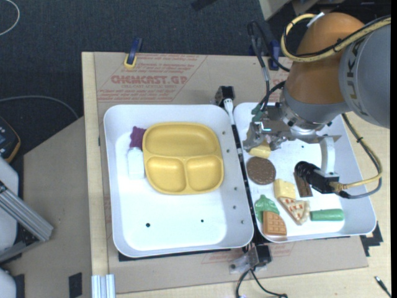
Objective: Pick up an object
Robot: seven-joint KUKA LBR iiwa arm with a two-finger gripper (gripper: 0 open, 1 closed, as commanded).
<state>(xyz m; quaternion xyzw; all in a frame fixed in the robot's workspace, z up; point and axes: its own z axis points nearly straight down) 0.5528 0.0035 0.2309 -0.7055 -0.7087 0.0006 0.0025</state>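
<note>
**Seemingly, a pick is being lined up near the right bin's far-left corner**

Across the left bin (180, 219), little is offered for an easy grab. Its far half is taken up by a yellow divided plate (183, 157), which is broad and flat and is judged awkward for a narrow gripper. A purple piece (136, 136) and a white piece (134, 163) are tucked between the plate and the bin's left wall, so they are hemmed in on both sides.

Most of the small things are gathered in the right bin (347, 166), along its left edge and near edge. A pale yellow piece (260, 152) lies by the left wall, close to the far-left corner. A round brown biscuit (260, 170) sits just on its near side. Towards the near edge a waffle with a green top (271, 219), a cheese wedge (285, 188), a pizza slice (296, 211) and a green stick (326, 215) are spread in a loose row.

The gripper (263, 138) is held right over the pale yellow piece, which is therefore judged to be the thing aimed at. That piece is seen resting on the bin floor, not lifted. Whether the gripper is clenched, released or grasping anything cannot be told from this slanted view, since its tip is masked by the wrist. The nearness of the left wall and the biscuit is judged the main risk to a clean grasp.
</note>
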